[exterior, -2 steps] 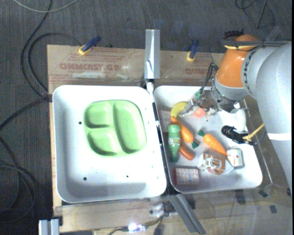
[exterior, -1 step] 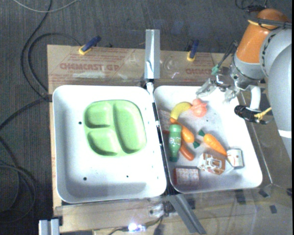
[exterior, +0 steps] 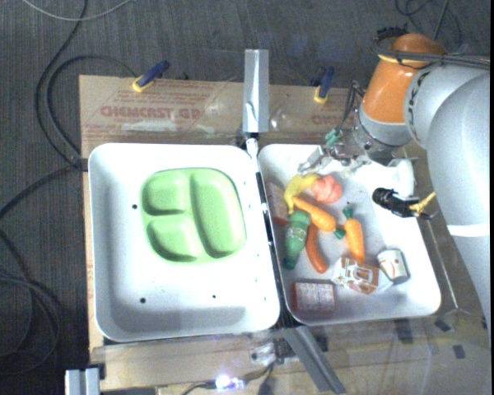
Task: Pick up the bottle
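The green bottle [exterior: 295, 239] is seen lying in the right bin [exterior: 424, 290], at seven o'clock from the gripper [exterior: 339, 151] (whose grasp state cannot be told), beside a carrot [exterior: 314, 211].

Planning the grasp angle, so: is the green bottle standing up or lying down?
Lying down. The green bottle lies on its side on the floor of the right bin, its long side running along the floor, among the toy carrots.

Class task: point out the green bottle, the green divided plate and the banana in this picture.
Bottle [exterior: 295, 239]: camera view, on the middle of its green body.
Plate [exterior: 194, 213]: camera view, on the ridge between its compartments.
Banana [exterior: 297, 189]: camera view, on the middle of its yellow curve.
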{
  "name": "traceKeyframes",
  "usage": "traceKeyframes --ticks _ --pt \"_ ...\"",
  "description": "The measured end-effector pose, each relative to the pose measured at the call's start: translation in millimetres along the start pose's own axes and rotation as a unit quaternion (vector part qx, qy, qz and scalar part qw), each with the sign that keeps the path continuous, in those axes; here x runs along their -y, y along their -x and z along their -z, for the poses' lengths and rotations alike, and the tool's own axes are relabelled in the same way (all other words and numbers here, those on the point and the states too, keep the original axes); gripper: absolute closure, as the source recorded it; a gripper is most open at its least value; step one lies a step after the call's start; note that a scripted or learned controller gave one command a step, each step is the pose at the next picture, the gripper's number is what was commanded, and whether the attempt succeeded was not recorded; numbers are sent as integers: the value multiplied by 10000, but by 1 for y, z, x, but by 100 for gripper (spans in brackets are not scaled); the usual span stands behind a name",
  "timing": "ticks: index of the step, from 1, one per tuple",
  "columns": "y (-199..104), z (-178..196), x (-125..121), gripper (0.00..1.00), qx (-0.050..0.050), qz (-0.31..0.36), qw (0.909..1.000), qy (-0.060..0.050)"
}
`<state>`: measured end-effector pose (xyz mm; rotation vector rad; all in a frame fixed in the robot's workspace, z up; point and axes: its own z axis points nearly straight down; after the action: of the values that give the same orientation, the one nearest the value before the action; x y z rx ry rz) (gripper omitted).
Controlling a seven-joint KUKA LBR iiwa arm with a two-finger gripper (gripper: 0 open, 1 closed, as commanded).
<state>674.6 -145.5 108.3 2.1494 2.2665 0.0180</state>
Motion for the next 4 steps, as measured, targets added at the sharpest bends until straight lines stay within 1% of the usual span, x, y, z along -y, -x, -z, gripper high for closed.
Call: traceKeyframes --ticks 1,2,3,4 --pt "8 -19 5 0 -62 -1542 9879 -138" --pt "26 -19 62 0 -6 -2543 9671 -59" --pt "26 -19 62 0 -7 -2545 9671 -60" --pt "-10 0 13 0 15 -2753 9613 -137"
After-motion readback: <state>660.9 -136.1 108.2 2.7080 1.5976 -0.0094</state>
